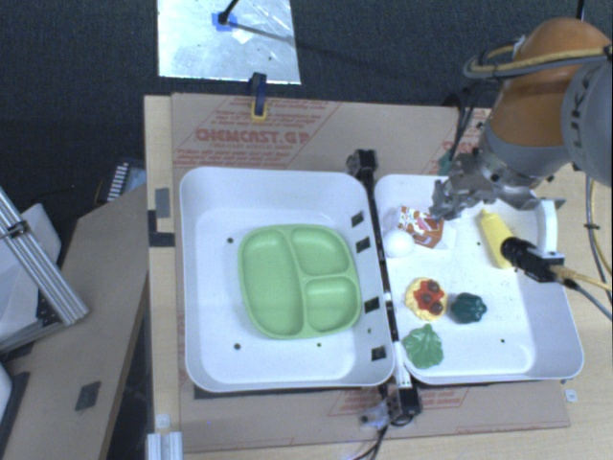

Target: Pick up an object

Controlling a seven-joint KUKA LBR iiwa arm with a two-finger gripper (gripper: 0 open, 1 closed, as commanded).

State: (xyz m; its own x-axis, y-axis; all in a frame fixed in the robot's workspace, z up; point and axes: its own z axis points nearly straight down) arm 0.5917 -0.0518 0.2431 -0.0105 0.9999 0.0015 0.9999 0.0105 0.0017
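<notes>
The claw (443,202) is seen poised low in the right bin (556,348), directly above a red-and-white packet (420,227); whether it is spread or pressed together cannot be told. A yellow bottle (493,236), pizza toy (425,297) and two green pieces (422,346) are scattered nearby, while a green divided plate (295,281) is seen in the left bin (206,353).

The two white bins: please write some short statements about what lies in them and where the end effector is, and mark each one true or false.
1. The green tray lies in the left bin. True.
2. The yellow bottle lies in the left bin. False: it is in the right bin.
3. The end effector is above the right bin, near the red and white packet. True.
4. The green tray has one single compartment. False: it has three.
5. The small pizza lies beside the dark green pepper. True.
</notes>
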